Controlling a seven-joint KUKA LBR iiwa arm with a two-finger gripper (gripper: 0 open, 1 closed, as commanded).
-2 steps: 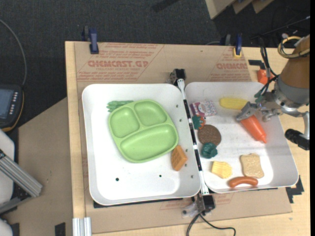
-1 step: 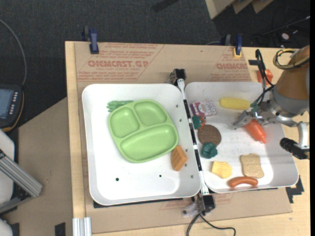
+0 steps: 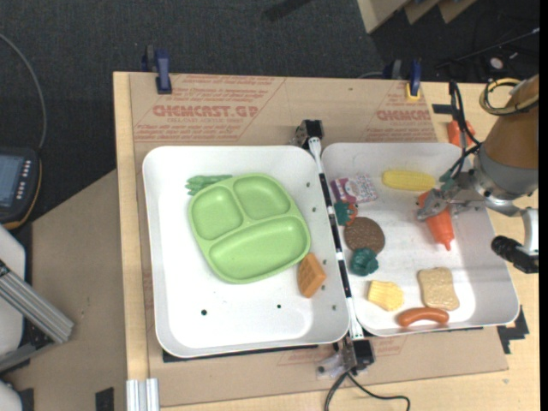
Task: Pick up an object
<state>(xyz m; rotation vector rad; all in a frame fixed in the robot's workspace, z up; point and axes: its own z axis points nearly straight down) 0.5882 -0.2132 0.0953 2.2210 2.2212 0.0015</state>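
- Hand [image 3: 441, 202]: positioned over the upper right part of the right bin [image 3: 505, 302], at the end of the grey arm [image 3: 507, 157] entering from the right.
- Hand state: cannot tell whether it is released or clenched; the metal parts are too small and cluttered to read.
- Toy carrot [image 3: 442, 228]: orange, lying in the right bin directly below the hand, its upper end touching or just under the hand. Whether it is gripped cannot be confirmed.
- Toy corn cob [image 3: 408, 179]: yellow, just left of the hand, near the bin's back wall.
- Other right-bin contents: brown round patty [image 3: 364, 233], dark green piece [image 3: 365, 262], yellow cheese wedge [image 3: 385, 294], bread slice [image 3: 438, 288], sausage [image 3: 421, 317] at the front wall, pink-and-white packet [image 3: 356, 189] with unreadable print.
- Left bin [image 3: 171, 306]: green divided plate [image 3: 248, 227] with an orange-brown food piece [image 3: 311, 275] beside its lower right edge.
- Writing: the worktop [image 3: 257, 97] sheet reads "CHEMCAST GP" in red, printed twice; smaller lines illegible.
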